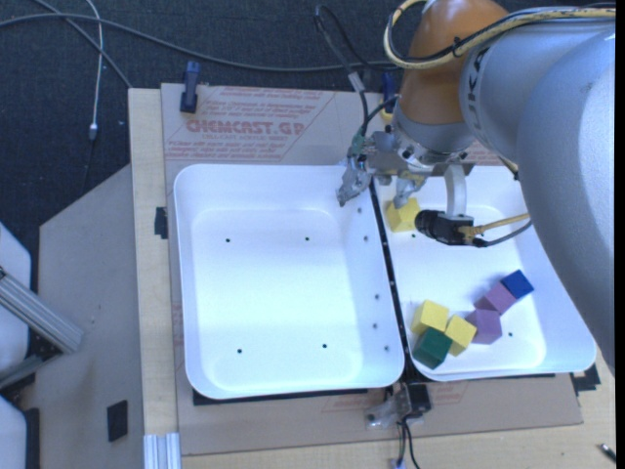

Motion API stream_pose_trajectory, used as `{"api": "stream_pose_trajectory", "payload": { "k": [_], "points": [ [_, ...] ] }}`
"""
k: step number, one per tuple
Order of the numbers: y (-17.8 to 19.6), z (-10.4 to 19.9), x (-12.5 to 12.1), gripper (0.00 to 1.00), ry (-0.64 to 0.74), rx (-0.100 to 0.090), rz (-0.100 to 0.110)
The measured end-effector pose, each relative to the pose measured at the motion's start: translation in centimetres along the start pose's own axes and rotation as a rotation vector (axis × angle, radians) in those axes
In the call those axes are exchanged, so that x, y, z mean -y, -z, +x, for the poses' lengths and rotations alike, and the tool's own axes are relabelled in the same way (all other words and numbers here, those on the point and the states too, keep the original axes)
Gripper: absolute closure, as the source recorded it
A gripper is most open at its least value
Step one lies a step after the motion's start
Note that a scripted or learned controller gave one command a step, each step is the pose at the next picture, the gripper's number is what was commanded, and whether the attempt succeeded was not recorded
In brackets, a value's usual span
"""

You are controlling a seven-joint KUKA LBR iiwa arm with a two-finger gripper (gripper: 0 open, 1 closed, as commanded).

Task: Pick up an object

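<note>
My gripper [375, 193] hangs over the seam between the two bins, near their far edge, with its fingers spread open and nothing between them. A yellow block [403, 216] lies in the right bin [547, 355] just beside and below the right finger [401, 196]. Near that bin's front there is a cluster: a blue block [517, 283], two purple blocks [498, 299] [485, 325], two yellow blocks [433, 316] [460, 332] and a green block [432, 346]. The arm covers the right bin's far right corner.
The left bin [195, 262] is a bare white tray touching the right one along a dark seam [386, 272]. A black cable part [449, 229] hangs from the wrist over the right bin. Cardboard lies behind the bins.
</note>
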State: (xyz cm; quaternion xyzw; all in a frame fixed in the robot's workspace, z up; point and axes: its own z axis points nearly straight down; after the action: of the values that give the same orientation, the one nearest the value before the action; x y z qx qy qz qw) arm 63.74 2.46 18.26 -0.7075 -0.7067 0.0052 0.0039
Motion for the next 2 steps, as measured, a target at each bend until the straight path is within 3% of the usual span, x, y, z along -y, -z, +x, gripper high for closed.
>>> {"api": "stream_pose_trajectory", "payload": {
  "k": [1,2],
  "points": [
    [5.5,-3.5,5.6,0.0,-0.001,-0.001,-0.015],
    [0.1,-0.4,5.9,0.0,0.004,-0.002,-0.006]
  ]
}}
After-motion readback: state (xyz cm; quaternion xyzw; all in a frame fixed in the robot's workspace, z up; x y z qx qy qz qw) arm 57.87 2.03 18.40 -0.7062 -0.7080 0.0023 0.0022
